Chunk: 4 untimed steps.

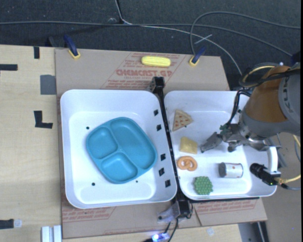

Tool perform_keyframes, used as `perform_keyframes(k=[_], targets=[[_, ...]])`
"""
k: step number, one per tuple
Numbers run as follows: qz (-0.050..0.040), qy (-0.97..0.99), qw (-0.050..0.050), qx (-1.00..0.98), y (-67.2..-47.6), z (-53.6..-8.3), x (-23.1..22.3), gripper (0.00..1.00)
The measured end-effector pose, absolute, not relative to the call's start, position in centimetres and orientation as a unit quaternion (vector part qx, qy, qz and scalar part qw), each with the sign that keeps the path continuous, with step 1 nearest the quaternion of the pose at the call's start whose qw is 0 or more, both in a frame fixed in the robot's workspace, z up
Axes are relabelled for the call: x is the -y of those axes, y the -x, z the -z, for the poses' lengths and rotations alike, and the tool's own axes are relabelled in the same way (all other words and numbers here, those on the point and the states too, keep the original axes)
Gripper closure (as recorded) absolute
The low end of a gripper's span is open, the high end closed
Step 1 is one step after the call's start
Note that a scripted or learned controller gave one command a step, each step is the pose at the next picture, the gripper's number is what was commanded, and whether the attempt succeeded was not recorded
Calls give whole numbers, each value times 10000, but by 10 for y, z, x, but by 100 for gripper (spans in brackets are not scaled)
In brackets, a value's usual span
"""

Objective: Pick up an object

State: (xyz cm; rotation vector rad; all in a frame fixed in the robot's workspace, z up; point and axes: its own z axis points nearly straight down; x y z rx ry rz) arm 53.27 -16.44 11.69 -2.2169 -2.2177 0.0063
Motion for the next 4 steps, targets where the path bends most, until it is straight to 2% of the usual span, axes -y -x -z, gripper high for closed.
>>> perform_keyframes(k=[1, 2, 4], targets=[[-7, 7067, -4, 7076, -533, -84, 164, 0], [-2, 7068, -27, 7074, -534, -96, 165, 100], [13, 7066, -26, 7076, -542, -206, 159, 100]])
